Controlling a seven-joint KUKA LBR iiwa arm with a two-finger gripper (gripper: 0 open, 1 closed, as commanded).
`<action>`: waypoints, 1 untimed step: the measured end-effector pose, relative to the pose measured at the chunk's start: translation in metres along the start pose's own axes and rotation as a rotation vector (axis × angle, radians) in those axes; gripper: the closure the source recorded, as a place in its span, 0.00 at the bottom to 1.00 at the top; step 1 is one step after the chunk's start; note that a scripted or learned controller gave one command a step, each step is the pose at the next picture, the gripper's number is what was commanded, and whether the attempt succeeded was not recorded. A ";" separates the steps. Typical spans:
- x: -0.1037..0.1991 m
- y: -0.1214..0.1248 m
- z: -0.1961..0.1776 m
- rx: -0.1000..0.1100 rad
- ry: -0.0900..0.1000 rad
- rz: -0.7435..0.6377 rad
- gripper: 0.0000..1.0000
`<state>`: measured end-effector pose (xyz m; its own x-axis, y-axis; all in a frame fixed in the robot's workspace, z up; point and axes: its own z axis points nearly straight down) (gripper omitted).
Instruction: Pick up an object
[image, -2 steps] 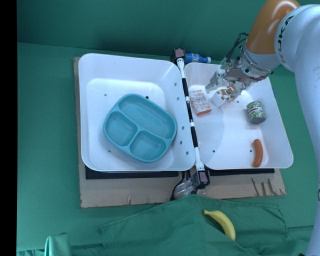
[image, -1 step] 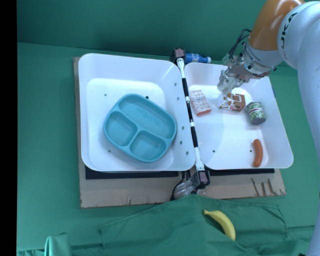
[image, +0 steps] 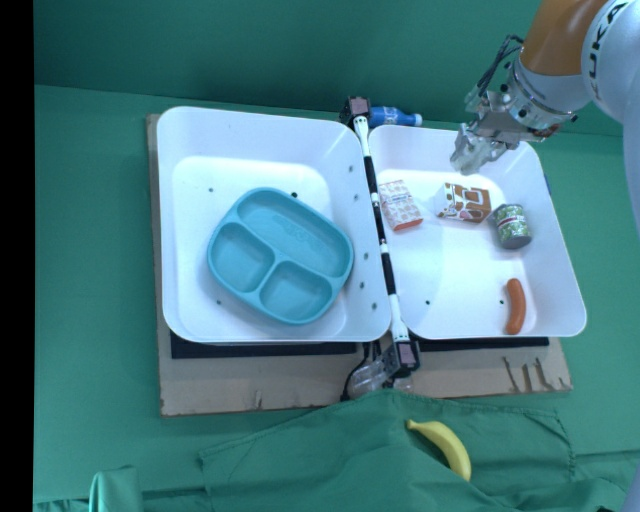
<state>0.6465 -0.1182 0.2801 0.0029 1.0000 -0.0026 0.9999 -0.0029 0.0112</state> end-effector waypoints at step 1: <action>0.001 0.008 -0.066 -0.002 0.000 -0.001 1.00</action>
